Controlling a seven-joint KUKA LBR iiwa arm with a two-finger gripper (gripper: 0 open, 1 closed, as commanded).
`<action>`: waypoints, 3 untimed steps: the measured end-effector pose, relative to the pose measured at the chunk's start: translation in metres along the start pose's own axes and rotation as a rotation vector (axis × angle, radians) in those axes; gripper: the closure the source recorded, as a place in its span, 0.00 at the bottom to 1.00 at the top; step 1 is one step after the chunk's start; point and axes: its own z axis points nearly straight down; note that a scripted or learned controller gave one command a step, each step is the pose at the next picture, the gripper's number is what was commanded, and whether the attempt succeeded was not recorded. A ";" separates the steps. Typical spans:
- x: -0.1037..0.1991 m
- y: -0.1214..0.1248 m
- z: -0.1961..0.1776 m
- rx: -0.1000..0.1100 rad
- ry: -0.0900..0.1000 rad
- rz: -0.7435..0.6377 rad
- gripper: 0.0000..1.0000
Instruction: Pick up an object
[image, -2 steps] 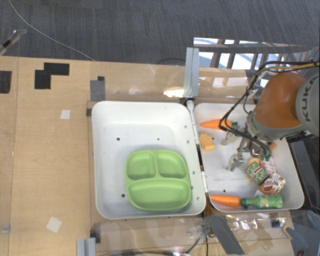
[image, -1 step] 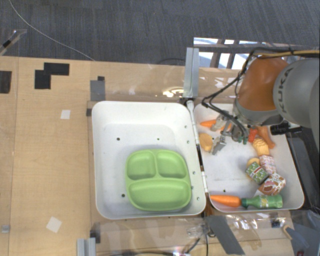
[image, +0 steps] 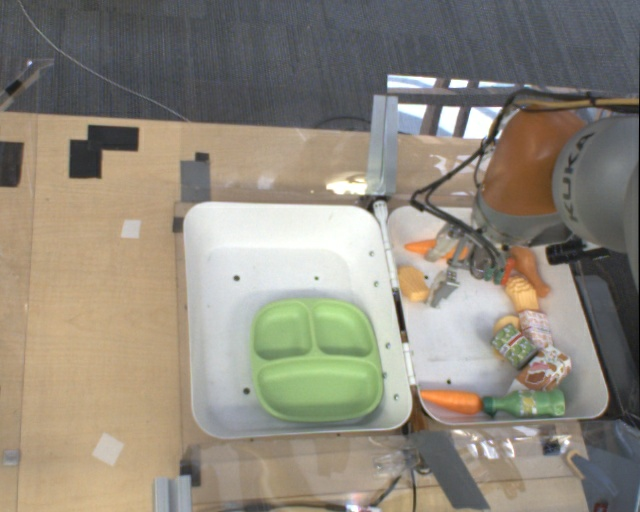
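Near edge of right bin: a carrot (image: 451, 402) and a green bottle (image: 524, 404) lay end to end along the front wall, touching or nearly so, well apart from the claw.
Right side of right bin (image: 596, 385): a cluster of small packaged items (image: 530, 350) sat packed close together — I judged these awkward to single out.
Left bin: a green divided plate (image: 317, 358) sat toward its near side, not something I would have tried for.
Claw (image: 445, 285): it hung low over the far half of the right bin with its fingers apart and nothing between them.
Nearest object: a pale yellow piece (image: 412, 283) lay just beside the claw, on the side toward the divider; a small orange piece (image: 421, 246) lay just beyond it.
Step in hand: closing in on a pick, as I read it.
Doing it well: I would have centred the fingers over the yellow piece and kept clear of the divider wall — then descended fully before closing.
Arm: the grey body with its orange band (image: 528, 160) loomed over the bin's far corner.
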 end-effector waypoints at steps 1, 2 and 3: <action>0.071 -0.086 -0.001 0.010 -0.020 -0.375 0.00; -0.048 -0.097 0.002 0.006 0.019 -0.344 0.00; -0.009 -0.007 0.001 0.003 -0.016 -0.378 0.00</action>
